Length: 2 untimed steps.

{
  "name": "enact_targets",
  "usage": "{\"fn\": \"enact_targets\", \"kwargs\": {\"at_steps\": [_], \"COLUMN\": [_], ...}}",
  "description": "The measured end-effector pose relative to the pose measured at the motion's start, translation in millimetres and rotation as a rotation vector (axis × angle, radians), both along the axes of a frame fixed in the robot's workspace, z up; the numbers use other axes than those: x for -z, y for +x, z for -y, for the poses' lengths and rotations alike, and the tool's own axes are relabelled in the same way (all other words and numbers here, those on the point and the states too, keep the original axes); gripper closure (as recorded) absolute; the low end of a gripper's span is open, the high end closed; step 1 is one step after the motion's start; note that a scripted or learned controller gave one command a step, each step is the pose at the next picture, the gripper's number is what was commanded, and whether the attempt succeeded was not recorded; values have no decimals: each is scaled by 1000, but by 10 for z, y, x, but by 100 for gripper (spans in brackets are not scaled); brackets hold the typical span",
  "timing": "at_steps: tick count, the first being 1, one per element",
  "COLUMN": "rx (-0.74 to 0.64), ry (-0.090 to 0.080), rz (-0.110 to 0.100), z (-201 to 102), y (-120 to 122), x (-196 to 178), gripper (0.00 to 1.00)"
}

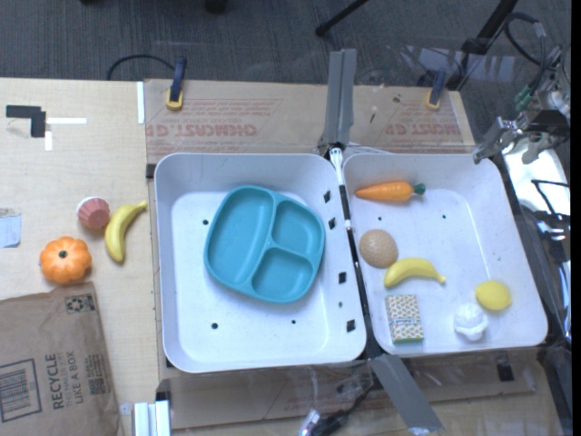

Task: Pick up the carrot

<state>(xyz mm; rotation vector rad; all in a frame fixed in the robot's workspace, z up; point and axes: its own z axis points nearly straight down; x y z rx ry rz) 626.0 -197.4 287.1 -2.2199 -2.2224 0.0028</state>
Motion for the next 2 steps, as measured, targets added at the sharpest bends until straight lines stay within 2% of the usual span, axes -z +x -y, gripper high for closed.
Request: {"fn": "enact_targets", "kwargs": {"at_steps": [1,2], "rx": [-239,-592], "ry": [1,1], "rz": [0,1], "z": [-734,-988], "y": [328,330], "x": [1361,1952], "gripper": [0,0]}}
